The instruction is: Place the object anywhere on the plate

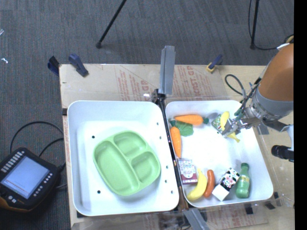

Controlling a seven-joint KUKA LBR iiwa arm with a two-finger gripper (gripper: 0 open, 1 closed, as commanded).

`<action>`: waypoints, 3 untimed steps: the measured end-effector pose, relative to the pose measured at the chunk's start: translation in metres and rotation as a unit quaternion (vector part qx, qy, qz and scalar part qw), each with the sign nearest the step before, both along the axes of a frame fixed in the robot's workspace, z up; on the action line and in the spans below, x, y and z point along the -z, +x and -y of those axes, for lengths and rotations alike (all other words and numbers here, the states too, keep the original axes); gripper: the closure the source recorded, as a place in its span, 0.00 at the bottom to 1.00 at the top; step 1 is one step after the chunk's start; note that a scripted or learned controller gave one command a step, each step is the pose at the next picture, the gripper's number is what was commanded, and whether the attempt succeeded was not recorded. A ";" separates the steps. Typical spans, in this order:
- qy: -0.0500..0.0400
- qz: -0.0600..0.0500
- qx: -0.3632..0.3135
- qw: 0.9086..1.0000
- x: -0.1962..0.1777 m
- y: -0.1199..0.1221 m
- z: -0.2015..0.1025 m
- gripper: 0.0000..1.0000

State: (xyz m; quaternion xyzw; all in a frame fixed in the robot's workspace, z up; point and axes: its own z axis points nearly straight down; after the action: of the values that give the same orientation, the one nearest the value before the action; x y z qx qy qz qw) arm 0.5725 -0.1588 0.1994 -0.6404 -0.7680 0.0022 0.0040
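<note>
A light green plate (127, 163) with three compartments lies in the left bin (79, 128). My gripper (233, 128) is low over the upper right part of the right bin (254, 152). It sits right next to a yellow and green corn-like piece (221, 121). A small yellow bit (234, 137) shows just under the gripper; I cannot tell whether it is held.
The right bin also holds two carrots (190, 120) (176, 141), a green leafy piece (183, 129), a pink carton (187, 171), a banana (198, 188), a red sausage (209, 183), a black-and-white carton (226, 182) and a green bottle (242, 181). A grey post (167, 75) stands behind the bins.
</note>
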 end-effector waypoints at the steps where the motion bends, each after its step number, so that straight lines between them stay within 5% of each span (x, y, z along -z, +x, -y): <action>1: 0.001 0.000 -0.112 0.994 -0.016 -0.018 -0.071 1.00; 2: 0.001 -0.002 -0.166 0.986 0.017 -0.068 -0.135 1.00; 3: 0.001 0.000 -0.233 0.973 0.016 -0.056 -0.197 1.00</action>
State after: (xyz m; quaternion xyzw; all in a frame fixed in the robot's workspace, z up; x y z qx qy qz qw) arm 0.5161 0.0379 0.1831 -0.4443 -0.8959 0.0023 0.0042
